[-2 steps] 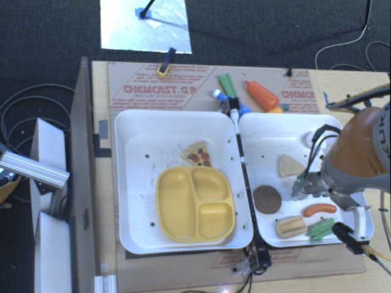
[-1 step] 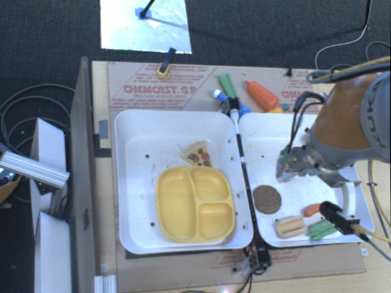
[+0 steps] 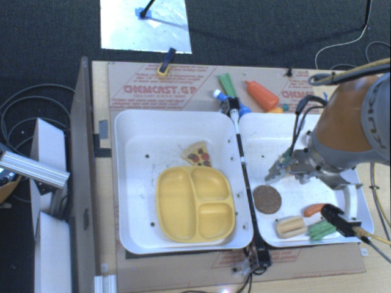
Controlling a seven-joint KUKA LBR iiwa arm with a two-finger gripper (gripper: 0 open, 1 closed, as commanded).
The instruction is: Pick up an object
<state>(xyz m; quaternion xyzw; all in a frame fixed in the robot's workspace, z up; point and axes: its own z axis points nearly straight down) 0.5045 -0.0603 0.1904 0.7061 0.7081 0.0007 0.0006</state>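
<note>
Camera view puts the grey arm with its orange band (image 3: pixel 351 118) over the right-hand shallow white bin (image 3: pixel 269 130), with the two-finger gripper (image 3: pixel 276 170) low over the middle of that bin's floor. I see its fingers spread a little apart with nothing between them, so by my reading nothing has been picked up yet. The candidates lie toward this bin's near edge: a flat brown disc (image 3: pixel 267 199) just below the gripper, a tan bread-roll-shaped piece (image 3: pixel 289 226) near the near edge, a small orange-red sausage-shaped piece (image 3: pixel 314 209) beside it and a green leafy plastic piece (image 3: pixel 321 229) next to a black part of the arm's mount. The left-hand white bin (image 3: pixel 131 163) carries a yellow three-compartment plastic tray (image 3: pixel 195 203) toward its near edge and a small pizza-slice toy (image 3: pixel 197 154) just beyond the tray. I judge the task to be at its approach stage: the disc is the nearest target, and the descent, the closing and the lift all remain to be done.
</note>
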